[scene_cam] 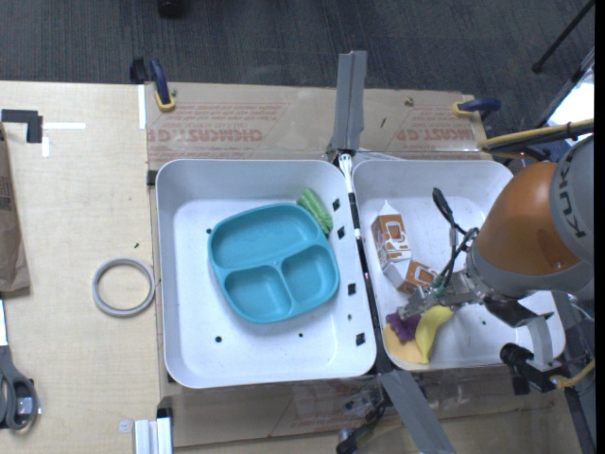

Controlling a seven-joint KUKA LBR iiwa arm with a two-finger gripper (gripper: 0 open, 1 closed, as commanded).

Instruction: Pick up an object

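The gripper [427, 296] is low in the right bin [492, 183], tips just above the yellow banana [430, 332] w/ a purple item [404, 325] beside it; can't tell from this angle whether the claw is apart or together, & nothing is visibly clamped. Just left of it lie two small orange-and-white cartons [390, 237], one near the bin's middle, the other [420, 276] right by the claw. In the left bin [189, 282] sits a blue divided plate [272, 261] w/ a green item [316, 210] touching its far edge; outside on the bench [76, 216] lies a grey ring [123, 286].
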